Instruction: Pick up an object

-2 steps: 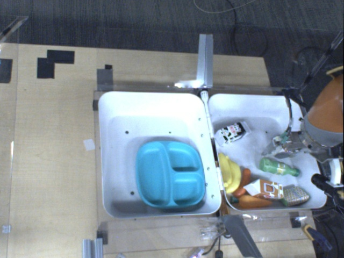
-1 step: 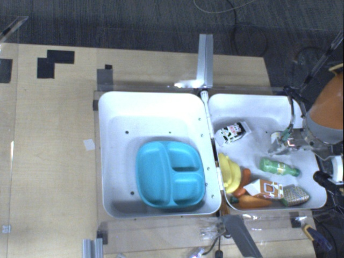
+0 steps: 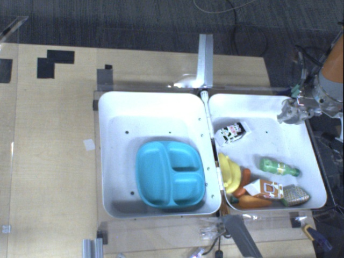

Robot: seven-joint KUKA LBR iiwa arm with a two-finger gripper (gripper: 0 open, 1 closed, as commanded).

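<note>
Two white bins sit side by side on the wooden surface [image 3: 48,144]. Left bin [image 3: 115,138]: one item, a blue divided tray [image 3: 171,173] with three compartments. Right bin [image 3: 306,144]: about six items. One black-and-white carton [image 3: 232,132] lies near the divider. One green bottle [image 3: 278,168] lies on its side, long axis roughly left-right, neck toward the right. One yellow banana-like piece [image 3: 230,174], one orange piece [image 3: 252,200], one orange-and-white packet [image 3: 270,188] and one grey mesh-patterned item [image 3: 294,196] crowd the near edge, touching. The gripper [image 3: 287,114] hangs over the right bin's far right corner, nothing seen between the jaws; whether they are parted I cannot tell.
</note>
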